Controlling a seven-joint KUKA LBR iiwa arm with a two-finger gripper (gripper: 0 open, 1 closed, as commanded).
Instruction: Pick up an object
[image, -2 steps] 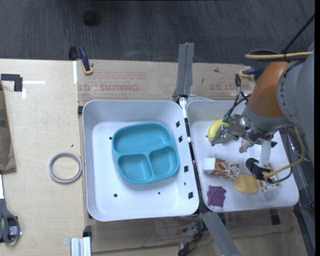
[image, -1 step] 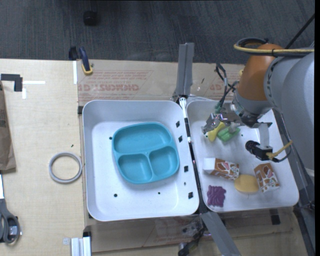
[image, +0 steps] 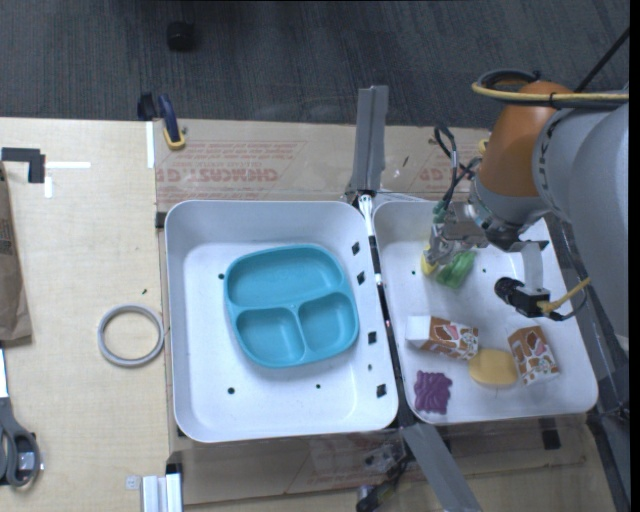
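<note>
Target looks like the green object, upper left part of the right bin, w/ a small yellow thing touching its left side. Gripper is right over both; I can't tell from this angle if the jaws are apart or together, or if anything sits between them.

My worry: green + yellow are packed so tight a close may catch both, or pinch an edge and let it slip on the lift. They're also near the bin's left wall, so a finger could clip it.

Rest of the right bin: patterned carton mid frame, yellow round piece, second carton, purple item lower down. All well apart from the gripper. Blue divided tray sits in the left bin; grey ring on the worktop at left.
</note>
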